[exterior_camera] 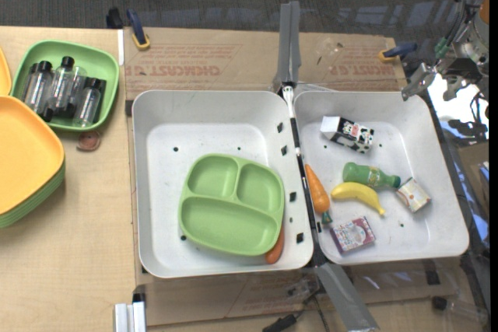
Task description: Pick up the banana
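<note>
The yellow banana (359,193) lies in the right bin (443,245), near its middle, with its curve opening downward. A green bottle (372,176) lies just above it and touches it or nearly does. My gripper (424,78) hangs at the bin's far right corner, above the rim and well away from the banana. Nothing is seen in its grasp.
The right bin also holds an orange carrot (317,189) against the left wall, a black-and-white toy (348,134), a small carton (413,195) and a pink packet (352,234). A green divided plate (232,204) sits in the left bin (156,128). Orange plates (23,159) and a bottle tray (66,85) stand at far left.
</note>
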